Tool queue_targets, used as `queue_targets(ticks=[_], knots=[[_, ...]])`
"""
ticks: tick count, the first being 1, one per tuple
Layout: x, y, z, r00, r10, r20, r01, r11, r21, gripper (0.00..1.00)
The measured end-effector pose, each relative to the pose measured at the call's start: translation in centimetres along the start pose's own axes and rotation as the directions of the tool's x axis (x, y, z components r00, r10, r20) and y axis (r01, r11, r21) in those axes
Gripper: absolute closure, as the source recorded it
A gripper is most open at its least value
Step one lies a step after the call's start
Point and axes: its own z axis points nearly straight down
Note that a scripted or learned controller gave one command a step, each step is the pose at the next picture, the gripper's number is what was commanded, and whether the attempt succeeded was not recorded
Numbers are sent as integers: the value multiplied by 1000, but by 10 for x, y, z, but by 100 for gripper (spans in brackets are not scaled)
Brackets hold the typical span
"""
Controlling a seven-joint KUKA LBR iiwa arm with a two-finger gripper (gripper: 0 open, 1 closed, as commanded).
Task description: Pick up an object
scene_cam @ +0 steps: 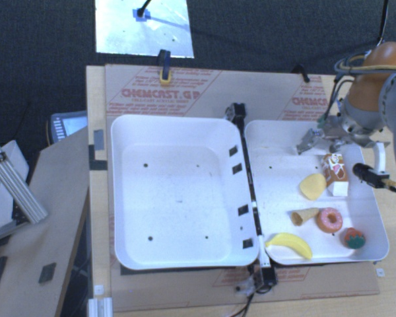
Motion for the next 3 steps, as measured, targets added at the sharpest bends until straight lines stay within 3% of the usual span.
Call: queue_targets(ticks=[2, 3], knots=[[0, 0, 0, 1000, 0, 0, 0, 1000, 0, 0], [0, 1, -12, 1000, -2, 2, 2, 1000, -5, 100]])
